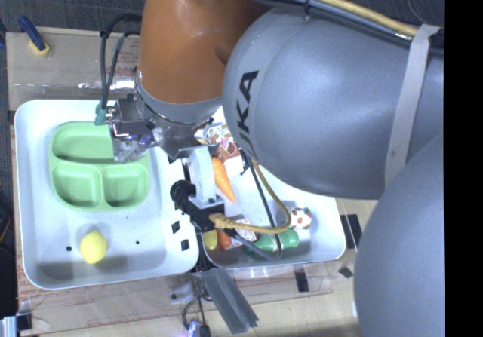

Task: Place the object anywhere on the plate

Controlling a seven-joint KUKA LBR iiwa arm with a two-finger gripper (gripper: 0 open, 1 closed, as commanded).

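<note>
A green plate (75,145) with three compartments lies in the left white bin (32,200). A yellow lemon (93,246) rests on the bin floor below the plate, apart from it. My gripper (130,139) hangs over the plate's upper right edge, under the orange band of the arm. Shadow and the wrist hide what is at its tip. Nothing lies in the plate's compartments that I can see.
The right bin (323,251) holds an orange carrot (222,179), a patterned packet (219,136), a red and white item (302,217) and a green item (290,241). The big grey arm covers most of that bin. A blue clamp (34,34) sits at the bench's far left.
</note>
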